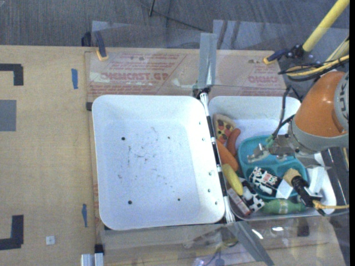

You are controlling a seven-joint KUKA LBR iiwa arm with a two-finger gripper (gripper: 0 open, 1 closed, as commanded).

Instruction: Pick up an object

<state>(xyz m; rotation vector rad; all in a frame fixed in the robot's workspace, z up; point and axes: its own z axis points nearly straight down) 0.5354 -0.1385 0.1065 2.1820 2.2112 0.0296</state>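
My gripper (265, 151) hangs low over the right bin (252, 107), just above a teal bowl (249, 147) in the bin's middle. Beside the bowl on the left lie a pizza-slice toy (223, 127), an orange carrot-like piece (227, 152) and a yellow banana (232, 178). A black-and-white patterned object (263, 179) lies just in front of the bowl. Along the bin's front wall lies a green bottle (280, 206). The arm's wrist hides the right part of the bowl.
The left bin (152, 159), white with small specks on its floor, stands beside the right one, with a narrow divider rim (213, 148) between them. A white piece (320, 179) sits at the right bin's far right. The wooden bench (41, 148) extends to the left.
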